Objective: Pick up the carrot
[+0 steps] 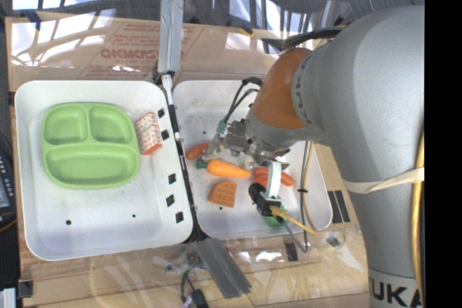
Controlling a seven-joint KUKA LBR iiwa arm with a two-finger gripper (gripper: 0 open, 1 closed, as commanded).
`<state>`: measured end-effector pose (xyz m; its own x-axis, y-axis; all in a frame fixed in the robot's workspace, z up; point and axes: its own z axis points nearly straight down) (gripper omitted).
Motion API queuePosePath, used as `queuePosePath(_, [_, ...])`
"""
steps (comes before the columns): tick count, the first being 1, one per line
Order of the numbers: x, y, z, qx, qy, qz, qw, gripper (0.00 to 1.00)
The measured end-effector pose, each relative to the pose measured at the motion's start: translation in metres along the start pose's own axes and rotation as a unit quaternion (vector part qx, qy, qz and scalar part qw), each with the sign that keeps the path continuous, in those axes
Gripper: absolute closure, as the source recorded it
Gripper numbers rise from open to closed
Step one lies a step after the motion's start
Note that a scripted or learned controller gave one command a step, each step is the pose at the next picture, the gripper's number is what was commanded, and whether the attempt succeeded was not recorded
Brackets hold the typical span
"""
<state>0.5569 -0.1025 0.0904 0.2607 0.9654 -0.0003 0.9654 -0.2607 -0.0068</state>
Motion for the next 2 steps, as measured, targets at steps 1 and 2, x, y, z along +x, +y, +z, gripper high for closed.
queuePosePath(1, [-0.001,-0.0002,-0.0091,0.001,0.0,-0.001,1.0,1.0])
queuePosePath(2, [-0.0008,-0.0002,-0.0091,0.001,-0.001,-0.001,1.0,0.0])
